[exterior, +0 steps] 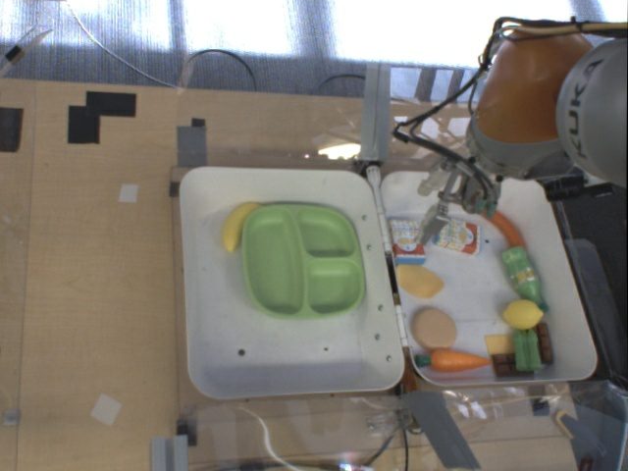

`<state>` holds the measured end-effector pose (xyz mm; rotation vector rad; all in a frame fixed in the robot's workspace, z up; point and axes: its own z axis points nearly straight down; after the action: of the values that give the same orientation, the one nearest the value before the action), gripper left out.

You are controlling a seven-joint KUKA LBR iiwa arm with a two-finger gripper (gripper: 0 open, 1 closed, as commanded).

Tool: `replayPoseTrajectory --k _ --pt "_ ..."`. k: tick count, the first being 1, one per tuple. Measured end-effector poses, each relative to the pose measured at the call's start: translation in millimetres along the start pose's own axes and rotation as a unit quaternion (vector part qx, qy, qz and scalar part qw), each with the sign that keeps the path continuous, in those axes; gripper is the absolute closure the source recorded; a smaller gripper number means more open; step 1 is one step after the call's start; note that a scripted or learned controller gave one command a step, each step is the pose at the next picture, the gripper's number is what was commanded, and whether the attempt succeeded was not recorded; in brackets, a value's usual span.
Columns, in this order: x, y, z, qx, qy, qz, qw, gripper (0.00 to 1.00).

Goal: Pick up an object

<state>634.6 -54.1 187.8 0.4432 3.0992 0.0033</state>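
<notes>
the pick looks barely begun, by my reading: nothing is lifted, and every item lies on a bin floor. the end effector (439, 216) hangs low over the far half of the right bin (564, 263), its slim fingers (432, 226) parted a little with nothing between them, so it is released. just under and beside the tips lie two small cartons. the red-and-white carton (407, 240) sits against the bin's left wall, its long axis running from the far edge toward the near edge. the orange-and-white carton (457, 235) lies flat just to its right, its long axis across the bin, left wall to right wall. either could be the target; i cannot tell which. what is left is the whole grasp: descend, clench, lift. the left bin (211, 292) holds a green divided plate (300, 260) with a banana (234, 226) at its far left corner.
</notes>
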Motion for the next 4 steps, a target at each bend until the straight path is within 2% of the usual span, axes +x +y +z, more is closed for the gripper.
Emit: replayPoseTrajectory --k 1,2,3,4 --pt "-15 -49 90 -0.002 -0.009 0.034 0.9994 0.00" --pt "-46 -110 99 0.002 -0.001 0.015 0.9999 0.00" --pt "-61 -141 98 0.002 -0.002 0.016 0.9999 0.00" --pt "-36 -109 100 0.001 0.000 0.086 0.9963 0.00"
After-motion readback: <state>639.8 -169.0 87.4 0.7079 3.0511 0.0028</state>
